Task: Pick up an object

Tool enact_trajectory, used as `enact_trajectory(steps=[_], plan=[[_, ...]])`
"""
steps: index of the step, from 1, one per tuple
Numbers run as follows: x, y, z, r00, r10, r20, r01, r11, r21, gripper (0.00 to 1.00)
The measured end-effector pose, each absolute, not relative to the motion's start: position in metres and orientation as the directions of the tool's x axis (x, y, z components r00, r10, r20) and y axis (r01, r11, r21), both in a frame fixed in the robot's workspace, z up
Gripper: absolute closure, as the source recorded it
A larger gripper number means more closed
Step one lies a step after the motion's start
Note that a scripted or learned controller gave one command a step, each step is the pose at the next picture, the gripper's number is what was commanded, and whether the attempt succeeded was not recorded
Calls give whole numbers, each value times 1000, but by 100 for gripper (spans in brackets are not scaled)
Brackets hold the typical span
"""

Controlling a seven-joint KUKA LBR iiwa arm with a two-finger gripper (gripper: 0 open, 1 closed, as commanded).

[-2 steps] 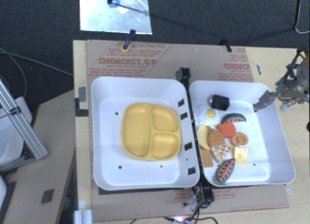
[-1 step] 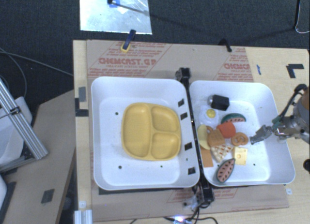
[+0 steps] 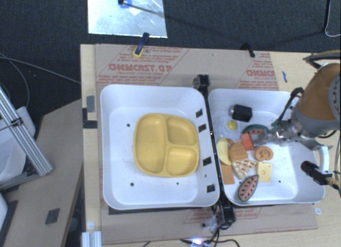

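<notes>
Grey arm (image 3: 319,107) reaches low into right bin (image 3: 298,187); jaws' state unclear.

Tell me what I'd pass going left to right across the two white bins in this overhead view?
Left bin → yellow divided tray → black divider clips → right bin → banana-like yellow piece → black block → pretzel-like piece → robot arm.

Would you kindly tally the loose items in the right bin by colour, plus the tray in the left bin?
Yellow tray: 1
Black item: 1
Yellow items (small round piece, banana-like piece, cheese-like square): 3
Orange or tan items, clustered and overlapping: about 5
Dark red oval: 1
Total: about 11
</notes>
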State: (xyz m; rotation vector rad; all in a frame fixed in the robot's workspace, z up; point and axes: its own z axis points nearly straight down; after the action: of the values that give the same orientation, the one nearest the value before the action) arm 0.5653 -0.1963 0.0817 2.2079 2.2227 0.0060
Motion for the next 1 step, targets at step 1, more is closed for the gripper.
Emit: enact_trajectory(steps=[1], plan=[[483,-119,84,-6,1000,6,1000,6,-7,0]])
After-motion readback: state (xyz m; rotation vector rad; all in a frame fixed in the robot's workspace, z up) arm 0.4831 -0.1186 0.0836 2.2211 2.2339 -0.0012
